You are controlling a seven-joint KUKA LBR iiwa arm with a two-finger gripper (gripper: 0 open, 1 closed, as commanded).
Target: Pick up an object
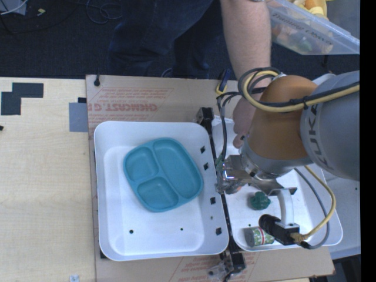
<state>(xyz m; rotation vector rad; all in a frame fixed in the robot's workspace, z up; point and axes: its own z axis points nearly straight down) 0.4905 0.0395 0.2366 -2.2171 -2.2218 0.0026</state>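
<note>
The big grey robot arm with the orange band (305, 128) covers most of the right-hand white bin (329, 234), so much of that bin's floor is hidden. The arm runs off the right edge. Its gripper sits under the wrist — too hidden to tell how it stands.

A small dark green lump (258, 201) peeks out below the arm; what it is cannot be told. A little green and white can (258, 237) lies near the bin's front wall, and a black part of the arm covers its right end.

A person's bare arm (247, 46) reaches down from the top — its hand goes behind the robot. A clear plastic bag of fruit (308, 13) is cut off at the top edge.
</note>
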